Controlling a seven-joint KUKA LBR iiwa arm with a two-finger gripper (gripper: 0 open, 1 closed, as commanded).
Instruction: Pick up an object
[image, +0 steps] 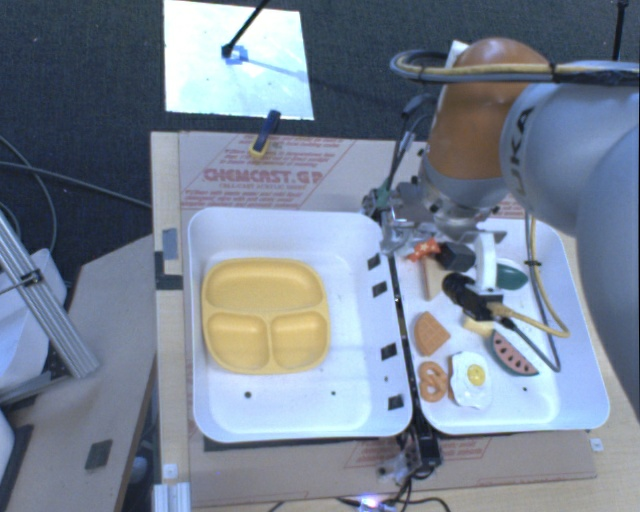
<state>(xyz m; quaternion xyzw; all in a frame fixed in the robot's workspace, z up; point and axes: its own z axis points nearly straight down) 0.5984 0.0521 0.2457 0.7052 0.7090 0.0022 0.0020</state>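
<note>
Tool (402, 233) sits low at the far corner of the toy-food bin (585, 400), close against the wall it shares with the neighbouring bin (200, 235). Grip state: cannot tell, the wrist covers it.

Small red-orange piece (429, 250) lies just beside the tool, toward the bin's middle. Cracker (432, 333) lies near, on the camera side of the tool. Beyond the cracker are the pretzel (432, 381) and the fried egg (470, 380), touching. Watermelon slice (513, 356) lies further out.

Yellow divided tray (265, 315) is well apart from the tool, in the neighbouring bin.

Red "CHEMCAST" print on brown board (330, 158)
</note>
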